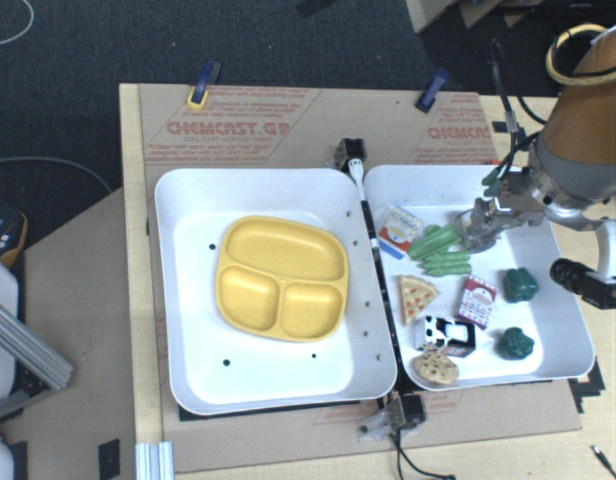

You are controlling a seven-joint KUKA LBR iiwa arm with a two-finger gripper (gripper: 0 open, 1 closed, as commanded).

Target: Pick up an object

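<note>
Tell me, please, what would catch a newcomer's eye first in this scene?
Most striking is the yellow divided plate, lying alone in the left bin. Next comes the right bin, scattered with small toy foods: green pea pods, a pizza slice and two dark green pieces. The gripper hangs just above the pea pods, near that bin's far side.
</note>
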